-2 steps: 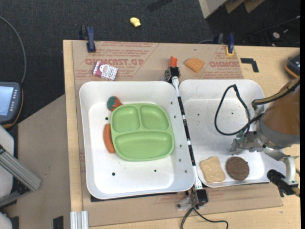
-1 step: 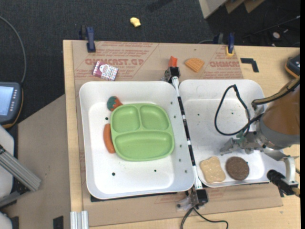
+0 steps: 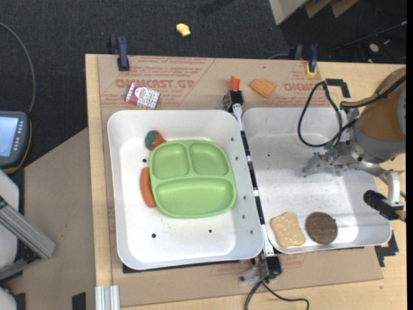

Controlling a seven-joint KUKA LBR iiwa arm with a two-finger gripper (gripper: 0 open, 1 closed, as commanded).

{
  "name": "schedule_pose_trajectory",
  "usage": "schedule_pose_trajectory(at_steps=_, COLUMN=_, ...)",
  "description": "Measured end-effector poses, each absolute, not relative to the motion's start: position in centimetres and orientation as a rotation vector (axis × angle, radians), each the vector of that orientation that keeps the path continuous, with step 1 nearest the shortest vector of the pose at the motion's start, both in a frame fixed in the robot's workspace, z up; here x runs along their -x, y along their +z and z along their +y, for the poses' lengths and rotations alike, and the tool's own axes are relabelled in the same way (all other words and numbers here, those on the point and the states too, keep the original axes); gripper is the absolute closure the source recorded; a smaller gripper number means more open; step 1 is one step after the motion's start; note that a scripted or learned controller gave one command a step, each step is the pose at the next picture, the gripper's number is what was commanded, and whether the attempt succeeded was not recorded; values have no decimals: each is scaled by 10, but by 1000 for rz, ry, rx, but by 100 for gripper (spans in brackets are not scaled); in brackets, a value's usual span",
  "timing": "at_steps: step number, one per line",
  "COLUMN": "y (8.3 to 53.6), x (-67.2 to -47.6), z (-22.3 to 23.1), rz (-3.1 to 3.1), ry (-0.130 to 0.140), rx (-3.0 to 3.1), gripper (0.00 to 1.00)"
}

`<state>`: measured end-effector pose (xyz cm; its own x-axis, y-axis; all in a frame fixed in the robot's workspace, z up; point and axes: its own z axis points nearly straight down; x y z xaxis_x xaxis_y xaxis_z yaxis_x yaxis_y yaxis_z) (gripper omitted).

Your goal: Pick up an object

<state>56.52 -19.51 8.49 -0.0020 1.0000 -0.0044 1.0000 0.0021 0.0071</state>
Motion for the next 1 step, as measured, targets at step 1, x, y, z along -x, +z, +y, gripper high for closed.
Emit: schedule_pose_trajectory(at_steps=1, y=84, x=-597, z=-220, rz=2233, ry=7, rx=-2226, gripper=0)
